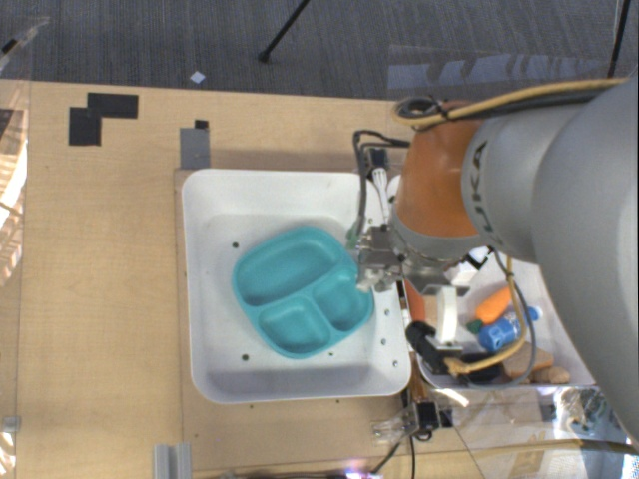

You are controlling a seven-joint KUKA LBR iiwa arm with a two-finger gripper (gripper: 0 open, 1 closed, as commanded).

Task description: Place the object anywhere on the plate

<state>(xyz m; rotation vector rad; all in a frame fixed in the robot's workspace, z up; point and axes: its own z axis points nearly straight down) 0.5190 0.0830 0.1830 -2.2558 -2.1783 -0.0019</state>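
Gripper [370, 267] sits at rim of teal divided plate [290, 292], opening and load indiscernible beneath wrist; advise centring over a compartment before release, kept low.

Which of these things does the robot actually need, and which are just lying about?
Job: plate; gripper over its right edge; possibly the orange thing or blue thing as the object to place, though I cannot tell which.
Lying about: black patches and grey block on the bench.
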